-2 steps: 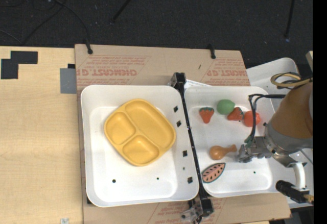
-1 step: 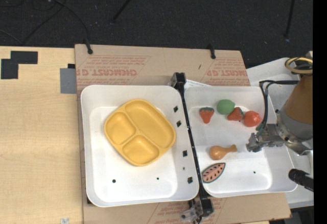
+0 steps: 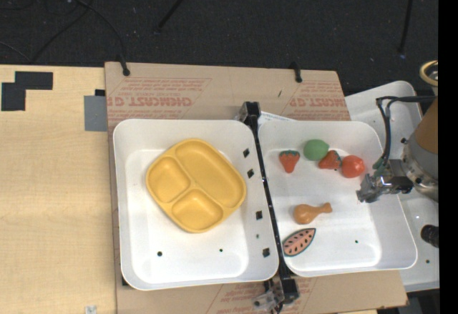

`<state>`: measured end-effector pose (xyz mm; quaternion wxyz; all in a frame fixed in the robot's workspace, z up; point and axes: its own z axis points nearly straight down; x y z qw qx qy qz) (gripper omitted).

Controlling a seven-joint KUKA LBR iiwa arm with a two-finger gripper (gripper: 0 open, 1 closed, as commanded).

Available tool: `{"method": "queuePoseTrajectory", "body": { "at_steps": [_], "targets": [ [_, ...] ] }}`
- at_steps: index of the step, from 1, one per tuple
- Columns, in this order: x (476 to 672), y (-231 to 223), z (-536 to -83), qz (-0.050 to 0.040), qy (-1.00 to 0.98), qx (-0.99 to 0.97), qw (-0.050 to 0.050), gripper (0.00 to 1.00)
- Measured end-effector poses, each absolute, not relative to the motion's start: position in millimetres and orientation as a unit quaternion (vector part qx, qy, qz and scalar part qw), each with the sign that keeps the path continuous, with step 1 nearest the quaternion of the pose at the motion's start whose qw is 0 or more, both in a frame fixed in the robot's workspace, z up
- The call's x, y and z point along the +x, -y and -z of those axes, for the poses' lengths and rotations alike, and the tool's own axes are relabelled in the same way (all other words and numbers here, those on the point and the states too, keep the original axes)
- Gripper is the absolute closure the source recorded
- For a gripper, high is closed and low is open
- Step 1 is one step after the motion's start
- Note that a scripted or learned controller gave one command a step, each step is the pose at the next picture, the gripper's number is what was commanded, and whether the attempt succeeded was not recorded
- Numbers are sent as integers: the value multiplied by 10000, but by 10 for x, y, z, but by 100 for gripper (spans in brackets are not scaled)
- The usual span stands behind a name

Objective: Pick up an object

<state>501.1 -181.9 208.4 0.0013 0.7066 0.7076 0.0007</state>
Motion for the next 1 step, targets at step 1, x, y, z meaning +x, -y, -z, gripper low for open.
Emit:
{"method": "queuePoseTrajectory", "body": {
  "at_steps": [1],
  "targets": [
    [5195, 1298, -2009, 0, -7090, 7052, -17, 100]
  ]
}}
